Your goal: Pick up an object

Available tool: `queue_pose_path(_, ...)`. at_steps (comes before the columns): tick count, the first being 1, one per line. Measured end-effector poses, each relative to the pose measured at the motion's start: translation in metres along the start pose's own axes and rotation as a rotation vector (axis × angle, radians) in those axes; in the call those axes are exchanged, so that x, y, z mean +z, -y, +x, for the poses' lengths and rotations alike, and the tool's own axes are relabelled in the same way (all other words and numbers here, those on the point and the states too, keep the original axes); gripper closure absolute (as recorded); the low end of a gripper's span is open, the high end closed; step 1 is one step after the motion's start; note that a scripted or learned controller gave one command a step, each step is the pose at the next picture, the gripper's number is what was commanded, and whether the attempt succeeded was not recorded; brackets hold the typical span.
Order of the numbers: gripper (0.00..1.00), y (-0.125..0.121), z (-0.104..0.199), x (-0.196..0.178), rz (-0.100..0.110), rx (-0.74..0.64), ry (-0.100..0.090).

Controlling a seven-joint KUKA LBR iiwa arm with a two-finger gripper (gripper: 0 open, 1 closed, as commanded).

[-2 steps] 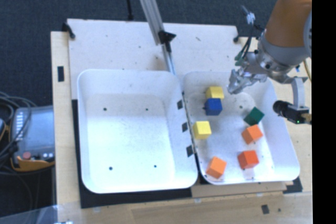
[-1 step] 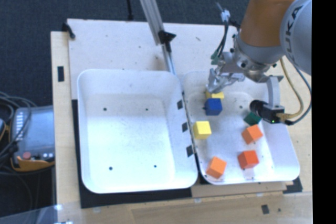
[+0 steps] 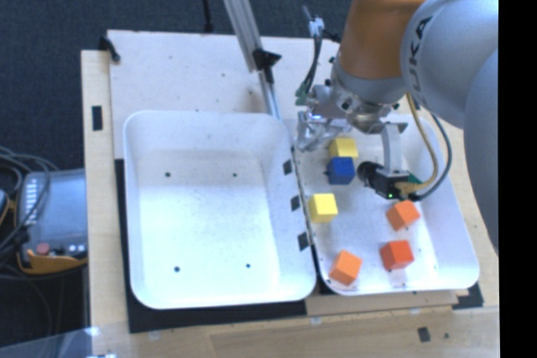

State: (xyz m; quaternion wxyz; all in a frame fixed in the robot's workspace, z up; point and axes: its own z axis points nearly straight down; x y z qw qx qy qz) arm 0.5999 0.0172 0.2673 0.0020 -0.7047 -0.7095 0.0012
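Dark carpet is seen around a pale wooden bench [image 3: 96, 180], on which two shallow white bins are set side by side. The left bin [image 3: 210, 210] is flanked by the right bin [image 3: 445, 256], where six blocks are scattered: a yellow block [image 3: 343, 148] touching a blue block [image 3: 341, 170] just below it, a second yellow block [image 3: 323, 206] near the dividing rim, and three orange blocks [image 3: 398, 254] toward the near edge. The gripper [image 3: 323, 126] is held low over the right bin's far end, just beside the yellow-and-blue pair. Whether its jaws are apart or together cannot be told. A slanted aluminium rail [image 3: 239, 12] is mounted behind the bins.
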Motion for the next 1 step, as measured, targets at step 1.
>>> queue_pose_path(1,1.00,-0.0020,0.0489,-0.0021,-0.006,0.000,0.001)
